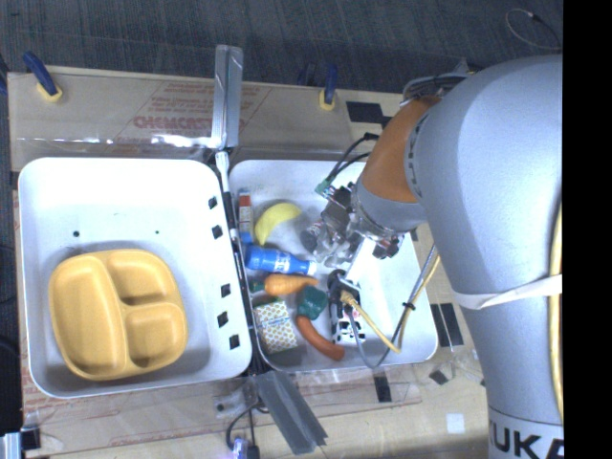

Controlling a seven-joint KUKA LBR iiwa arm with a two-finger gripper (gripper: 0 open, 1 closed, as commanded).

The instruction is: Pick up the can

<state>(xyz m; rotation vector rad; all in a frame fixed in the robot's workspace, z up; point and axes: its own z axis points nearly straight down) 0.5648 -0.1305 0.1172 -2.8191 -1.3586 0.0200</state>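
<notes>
Can, patterned and lying on its side, rests in the near left corner of the right bin. A reddish sausage lies just beside it, with a teal piece and an orange carrot along its far side. Farther back lie a blue tube and a yellow lemon. The end effector hangs over the bin's middle, apart from the can; whether it is clenched or released cannot be told. A yellow divided tray sits in the left bin.

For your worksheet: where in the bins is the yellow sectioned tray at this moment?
The yellow sectioned tray lies in the left bin, toward its lower left, apart from the cluttered right bin.
</notes>
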